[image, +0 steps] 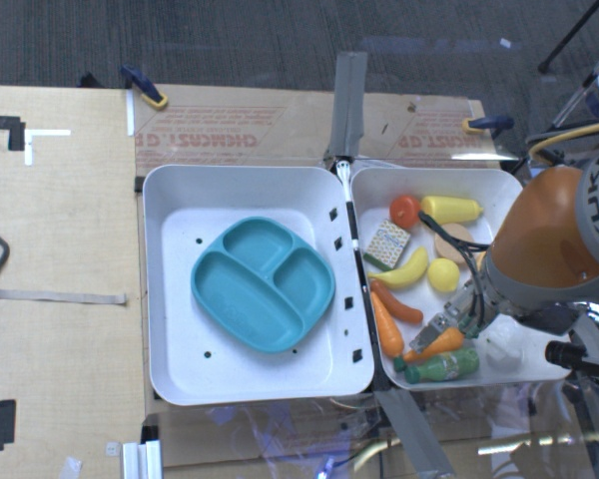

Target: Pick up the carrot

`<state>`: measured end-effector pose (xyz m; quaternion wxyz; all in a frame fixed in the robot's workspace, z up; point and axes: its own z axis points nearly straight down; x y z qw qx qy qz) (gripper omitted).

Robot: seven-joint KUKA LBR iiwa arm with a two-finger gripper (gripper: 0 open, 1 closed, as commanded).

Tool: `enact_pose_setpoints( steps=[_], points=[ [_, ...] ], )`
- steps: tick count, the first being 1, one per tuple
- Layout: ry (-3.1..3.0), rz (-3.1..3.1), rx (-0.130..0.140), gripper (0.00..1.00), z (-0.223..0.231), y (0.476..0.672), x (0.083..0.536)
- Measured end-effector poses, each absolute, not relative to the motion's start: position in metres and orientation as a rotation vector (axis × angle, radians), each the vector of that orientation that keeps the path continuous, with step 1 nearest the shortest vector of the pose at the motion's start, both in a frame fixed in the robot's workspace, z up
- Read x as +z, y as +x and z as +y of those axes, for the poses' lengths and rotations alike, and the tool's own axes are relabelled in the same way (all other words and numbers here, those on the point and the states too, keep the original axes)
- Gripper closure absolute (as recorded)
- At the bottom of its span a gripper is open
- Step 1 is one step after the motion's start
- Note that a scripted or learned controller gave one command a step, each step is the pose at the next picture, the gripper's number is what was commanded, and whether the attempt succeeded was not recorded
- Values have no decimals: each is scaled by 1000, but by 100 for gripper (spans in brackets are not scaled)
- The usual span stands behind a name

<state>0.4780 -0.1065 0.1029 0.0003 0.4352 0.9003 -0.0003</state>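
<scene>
Carrot [439, 343], short, orange and plastic, lies in the right white bin [509, 367] near its front wall. Its long side runs from low left up to the right. The pincer [449, 320] is just above the carrot's upper end. I cannot tell if it is wide or narrow. A green plastic bottle [441, 367] lies just below the carrot. A longer orange carrot-shaped toy [384, 325] lies to the left, with a red plastic pepper [399, 307] beside it. The left bin holds a blue plate [264, 283].
</scene>
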Motion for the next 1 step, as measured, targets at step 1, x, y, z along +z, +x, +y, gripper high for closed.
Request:
enact_pose_setpoints(
  steps=[1],
  points=[
    [1363, 2826, 0, 100, -107, 480, 112]
  ],
)
